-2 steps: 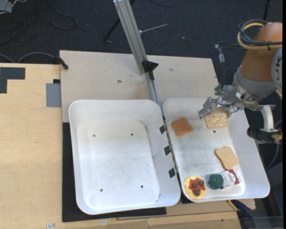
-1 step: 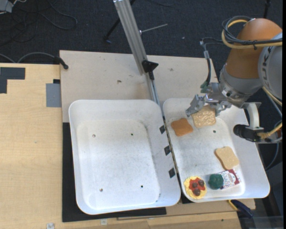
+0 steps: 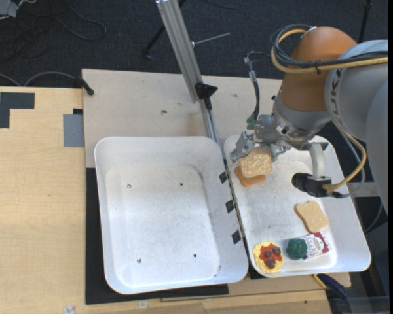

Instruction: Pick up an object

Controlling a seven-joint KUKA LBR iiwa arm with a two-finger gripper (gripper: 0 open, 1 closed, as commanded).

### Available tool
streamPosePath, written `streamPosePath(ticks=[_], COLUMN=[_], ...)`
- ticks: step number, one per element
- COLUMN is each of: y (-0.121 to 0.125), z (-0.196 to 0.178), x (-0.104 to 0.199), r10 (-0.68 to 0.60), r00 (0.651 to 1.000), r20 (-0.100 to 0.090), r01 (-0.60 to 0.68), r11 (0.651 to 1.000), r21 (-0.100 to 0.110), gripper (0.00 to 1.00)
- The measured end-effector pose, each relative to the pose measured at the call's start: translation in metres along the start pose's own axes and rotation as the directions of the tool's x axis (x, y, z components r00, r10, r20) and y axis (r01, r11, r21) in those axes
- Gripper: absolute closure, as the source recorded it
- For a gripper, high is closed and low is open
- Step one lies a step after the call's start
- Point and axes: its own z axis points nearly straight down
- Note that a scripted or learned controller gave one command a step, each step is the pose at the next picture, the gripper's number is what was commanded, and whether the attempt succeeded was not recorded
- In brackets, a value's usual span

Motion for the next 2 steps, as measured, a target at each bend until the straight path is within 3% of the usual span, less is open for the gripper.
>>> streamPosePath(ticks=[2], y=[-0.007], z=[-0.009], x=[0.091], r10=[0.001], r00=[1.0], r20=[0.001], r01=[-0.001], r11=[1.0], r21=[0.001], gripper=[1.0])
